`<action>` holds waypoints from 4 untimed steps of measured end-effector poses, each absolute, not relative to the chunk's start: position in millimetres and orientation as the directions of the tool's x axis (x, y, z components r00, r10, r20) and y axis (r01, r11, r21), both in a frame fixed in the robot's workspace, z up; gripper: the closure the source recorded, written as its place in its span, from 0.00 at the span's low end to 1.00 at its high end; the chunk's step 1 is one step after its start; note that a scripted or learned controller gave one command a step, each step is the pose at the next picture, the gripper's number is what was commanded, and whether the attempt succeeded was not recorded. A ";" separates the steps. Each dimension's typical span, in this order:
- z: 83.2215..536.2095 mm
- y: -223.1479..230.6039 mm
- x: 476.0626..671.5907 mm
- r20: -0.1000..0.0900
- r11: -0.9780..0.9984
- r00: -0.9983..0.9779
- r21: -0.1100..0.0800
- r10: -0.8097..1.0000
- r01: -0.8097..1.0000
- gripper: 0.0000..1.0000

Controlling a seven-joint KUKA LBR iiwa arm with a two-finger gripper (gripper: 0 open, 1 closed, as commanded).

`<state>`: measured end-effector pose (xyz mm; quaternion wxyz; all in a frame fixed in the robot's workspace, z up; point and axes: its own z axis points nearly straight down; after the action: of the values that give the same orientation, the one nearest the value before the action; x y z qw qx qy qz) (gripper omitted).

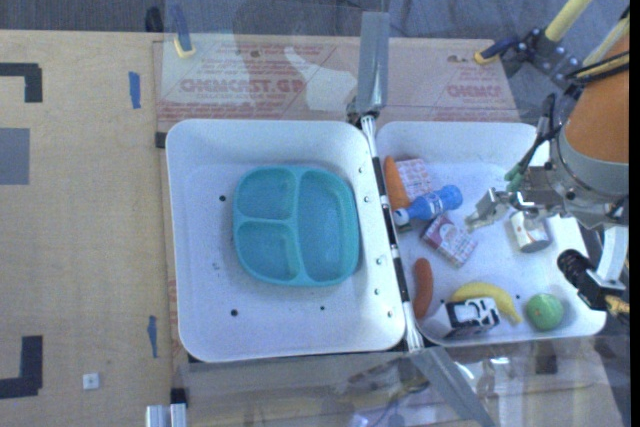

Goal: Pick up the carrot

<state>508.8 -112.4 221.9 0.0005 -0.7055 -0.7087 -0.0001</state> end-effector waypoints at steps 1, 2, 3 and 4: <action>184.5 -3.8 570.4 0.000 0.083 -0.083 0.002 0.997 0.997 0.00; 203.9 -32.9 524.4 0.001 0.057 -0.057 -0.001 0.998 0.998 0.00; 236.0 -58.2 514.7 -0.001 0.174 -0.174 0.003 0.985 0.985 0.00; 184.2 -12.4 485.3 0.001 0.282 -0.282 0.000 0.960 0.960 0.00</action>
<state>485.3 -12.4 184.2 0.0004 -0.5993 -0.8005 -0.0001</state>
